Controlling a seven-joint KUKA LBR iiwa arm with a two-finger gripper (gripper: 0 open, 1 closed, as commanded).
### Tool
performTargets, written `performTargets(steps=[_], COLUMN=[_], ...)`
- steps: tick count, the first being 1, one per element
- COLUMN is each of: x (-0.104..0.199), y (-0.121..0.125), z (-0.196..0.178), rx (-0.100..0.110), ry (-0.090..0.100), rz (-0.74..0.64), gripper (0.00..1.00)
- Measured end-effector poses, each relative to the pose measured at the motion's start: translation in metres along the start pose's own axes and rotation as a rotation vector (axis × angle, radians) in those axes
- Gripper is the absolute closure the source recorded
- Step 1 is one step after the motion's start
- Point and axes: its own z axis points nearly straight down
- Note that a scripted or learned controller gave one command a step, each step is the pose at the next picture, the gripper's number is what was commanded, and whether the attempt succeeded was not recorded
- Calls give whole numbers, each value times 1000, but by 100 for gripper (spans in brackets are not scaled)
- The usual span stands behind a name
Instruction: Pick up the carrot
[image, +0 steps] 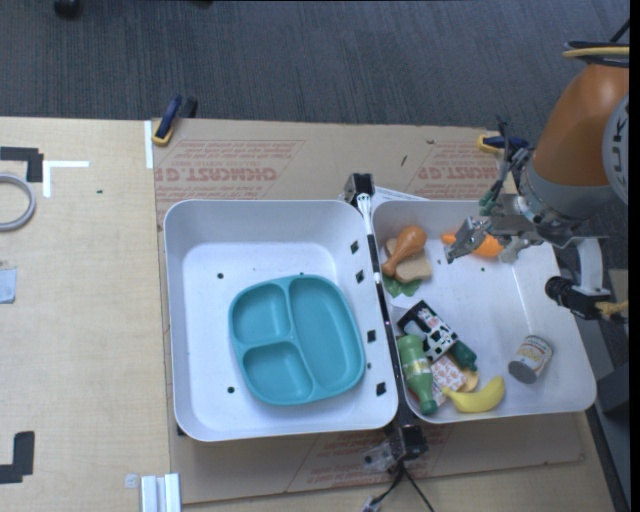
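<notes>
Orange and rounded, the band of the arm (585, 115) sits highest and is cut off by the right edge. Below it, grey wrist parts and loose cables crowd the gripper (478, 252), which hangs over the back of the right bin (560, 400). Its working end blends into the clutter, so I cannot tell whether it is wide or narrow, nor whether it grips anything.

Right at the gripper lies the carrot (488, 243), a small orange patch near the bin's back wall. Most of it is covered by the tool, and whether the two touch is unclear.

Just to the left sit a brown drumstick (408, 242), a slice of bread (413, 268) and a green leaf (400, 285), which is partly tucked under the bread.

Nearer the front, against the wall between the bins, lie a black-and-white packet (431, 331), a green bottle (415, 365) and a banana (478, 395). They overlap, with what may be a small printed pouch among them. A tin can (530, 358) lies on its side, apart from them.

In the left bin (200, 240) rests a teal divided plate (297, 338).

Both bins stand on cardboard (240, 165), its printing too faint to read.
</notes>
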Motion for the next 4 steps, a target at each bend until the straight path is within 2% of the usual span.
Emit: performTargets(steps=[1,2,3,4], x=[-52,-70,-71,-72], y=[33,65,64,61], z=[87,104,97,99], rx=[-1,10,10,24], ry=[0,6,2,1], rz=[-24,269,267,268], gripper=[0,0,100,0])
